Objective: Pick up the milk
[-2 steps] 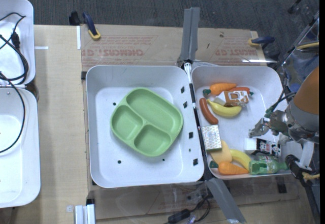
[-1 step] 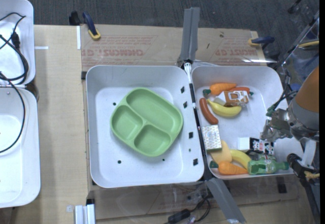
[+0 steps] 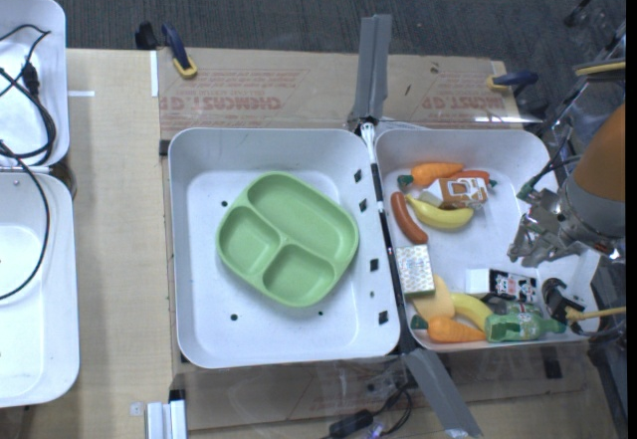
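Boxy black-and-white milk carton (image 3: 514,284), metal gripper (image 3: 537,246) just above

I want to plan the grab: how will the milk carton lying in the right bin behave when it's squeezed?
The milk carton looks small and boxy, so probably light and fairly stiff. It lies flat and seems unlikely to roll. The green bottle and banana close by may get nudged.

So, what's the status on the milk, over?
Gripper over right bin. Milk on bin floor beside it, ungrasped. Green bottle crowds its near side.
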